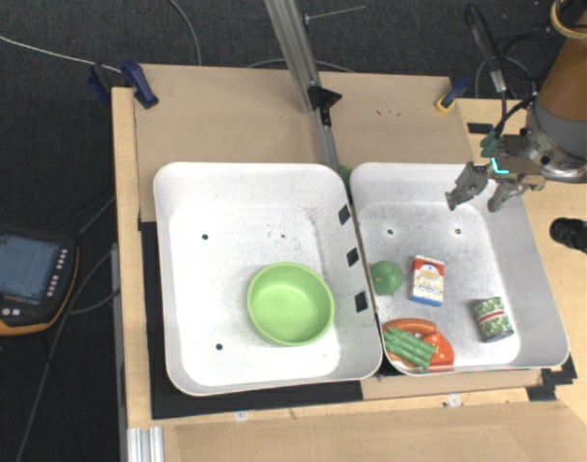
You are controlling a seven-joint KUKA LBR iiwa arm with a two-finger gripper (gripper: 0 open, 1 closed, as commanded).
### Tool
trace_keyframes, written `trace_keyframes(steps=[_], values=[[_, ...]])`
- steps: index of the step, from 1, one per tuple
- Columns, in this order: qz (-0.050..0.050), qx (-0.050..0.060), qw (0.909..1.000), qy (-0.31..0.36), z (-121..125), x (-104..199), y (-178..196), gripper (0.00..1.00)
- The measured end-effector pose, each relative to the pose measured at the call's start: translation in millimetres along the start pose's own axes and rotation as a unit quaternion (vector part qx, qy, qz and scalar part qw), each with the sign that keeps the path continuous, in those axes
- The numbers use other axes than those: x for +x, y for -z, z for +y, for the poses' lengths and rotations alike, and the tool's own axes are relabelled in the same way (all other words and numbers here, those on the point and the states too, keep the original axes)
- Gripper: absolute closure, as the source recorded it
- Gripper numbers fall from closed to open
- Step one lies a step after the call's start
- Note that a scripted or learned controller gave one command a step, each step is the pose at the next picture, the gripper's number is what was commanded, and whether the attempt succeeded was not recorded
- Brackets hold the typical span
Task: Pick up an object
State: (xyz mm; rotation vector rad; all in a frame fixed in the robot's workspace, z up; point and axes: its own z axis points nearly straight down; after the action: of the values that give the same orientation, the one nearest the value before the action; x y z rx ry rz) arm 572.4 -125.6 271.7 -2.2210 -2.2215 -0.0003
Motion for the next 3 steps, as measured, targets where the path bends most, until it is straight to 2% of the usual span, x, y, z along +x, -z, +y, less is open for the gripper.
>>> trace_keyframes(steps=[1,3], values=[[0.0,0.0,1.0,0.0,0,0,0,0.0],[0.0,0.0,1.0,0.0,-6,8,-111,0.0]])
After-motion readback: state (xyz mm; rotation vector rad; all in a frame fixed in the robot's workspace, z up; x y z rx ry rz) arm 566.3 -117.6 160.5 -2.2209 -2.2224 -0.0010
